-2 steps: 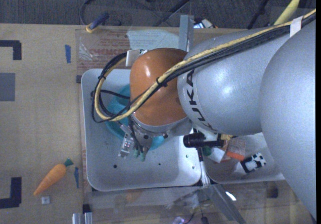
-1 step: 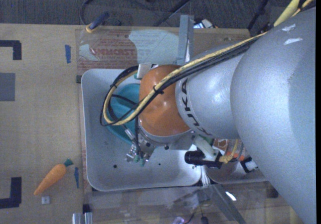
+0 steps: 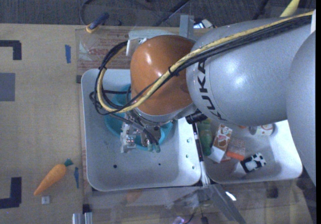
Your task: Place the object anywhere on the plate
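Arm [image 3: 241, 72]: You are watching the grey arm reaching in from the right side of the desk, its orange band [image 3: 160, 75] hanging over the left bin and hiding much of the bin's far half.

Tool [image 3: 140, 137]: It is pointing down over the blue plate, in the middle of the left bin. You cannot tell whether it is open or closed, because the metal parts are blurring together from this slant.

Plate [image 3: 114, 123]: The blue plate is lying in the left bin [image 3: 145, 178], mostly covered by the wrist; you are seeing only its left and near arcs.

Task's object: You cannot pick out any object under the tool or on the visible part of the plate. Judging by the tool hanging right over the plate, the placing step is probably the one in hand, but the frame is not confirming that anything is being carried.

Right bin [image 3: 286, 168]: It is holding a small carton [image 3: 222, 140], a green item [image 3: 204, 130], an orange piece [image 3: 234, 155] and a black-and-white toy [image 3: 253, 162], likely the stock of things for picking.

Carrot [image 3: 50, 179]: A toy carrot is lying on the bare desk near its front left corner, well apart from both bins.

Cables [image 3: 108, 102]: The yellow and black cables are looping off the wrist over the left bin's far left corner.
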Robot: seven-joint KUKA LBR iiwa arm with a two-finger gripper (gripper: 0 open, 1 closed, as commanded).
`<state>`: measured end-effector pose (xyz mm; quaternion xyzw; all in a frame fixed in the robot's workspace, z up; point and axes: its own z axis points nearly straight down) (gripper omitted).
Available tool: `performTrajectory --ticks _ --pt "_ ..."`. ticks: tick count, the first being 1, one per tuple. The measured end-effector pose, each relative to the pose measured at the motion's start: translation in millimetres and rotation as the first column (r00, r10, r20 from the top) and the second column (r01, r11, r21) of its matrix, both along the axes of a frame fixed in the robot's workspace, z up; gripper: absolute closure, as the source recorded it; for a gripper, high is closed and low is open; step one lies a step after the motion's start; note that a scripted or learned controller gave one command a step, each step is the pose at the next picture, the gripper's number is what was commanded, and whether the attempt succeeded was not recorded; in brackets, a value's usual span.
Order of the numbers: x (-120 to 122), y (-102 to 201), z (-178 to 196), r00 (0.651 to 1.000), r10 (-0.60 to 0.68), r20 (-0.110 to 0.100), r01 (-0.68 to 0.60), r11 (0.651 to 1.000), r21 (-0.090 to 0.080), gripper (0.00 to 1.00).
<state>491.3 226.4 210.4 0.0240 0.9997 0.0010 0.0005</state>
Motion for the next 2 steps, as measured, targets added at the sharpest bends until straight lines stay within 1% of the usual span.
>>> performTrajectory --ticks 1,2 --pt "-11 -2 2 1.000 -0.011 -0.004 0.011 1.000 -0.001 1.00" --pt "-4 -43 -3 0.967 -0.256 -0.004 0.256 0.967 -0.003 1.00"
